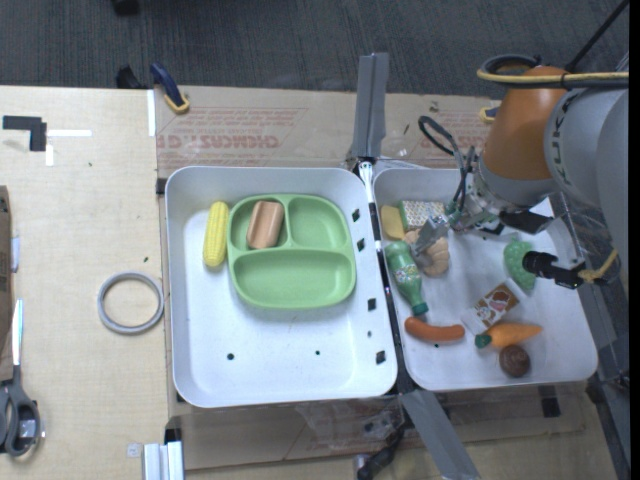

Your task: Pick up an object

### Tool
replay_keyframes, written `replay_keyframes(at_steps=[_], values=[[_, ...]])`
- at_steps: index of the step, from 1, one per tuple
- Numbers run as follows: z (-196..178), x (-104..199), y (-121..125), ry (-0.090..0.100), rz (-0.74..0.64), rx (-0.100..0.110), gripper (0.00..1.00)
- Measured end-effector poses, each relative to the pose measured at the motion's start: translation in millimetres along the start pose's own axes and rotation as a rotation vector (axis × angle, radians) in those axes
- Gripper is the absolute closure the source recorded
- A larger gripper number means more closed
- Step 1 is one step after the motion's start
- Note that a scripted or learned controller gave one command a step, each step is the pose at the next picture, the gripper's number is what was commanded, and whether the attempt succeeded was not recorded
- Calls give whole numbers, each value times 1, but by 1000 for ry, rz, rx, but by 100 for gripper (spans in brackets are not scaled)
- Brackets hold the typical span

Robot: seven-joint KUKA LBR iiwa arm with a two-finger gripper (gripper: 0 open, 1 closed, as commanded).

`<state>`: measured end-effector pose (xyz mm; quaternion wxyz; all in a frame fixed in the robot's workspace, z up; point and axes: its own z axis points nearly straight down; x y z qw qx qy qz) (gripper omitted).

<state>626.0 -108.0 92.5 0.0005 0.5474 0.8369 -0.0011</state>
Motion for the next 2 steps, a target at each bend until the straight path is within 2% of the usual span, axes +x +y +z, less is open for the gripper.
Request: replay_keyframes(at_steps=[1, 2], values=[[-9, -1, -1, 1, 2, 2, 100], [-100, 29, 49, 0, 54, -3, 100]])
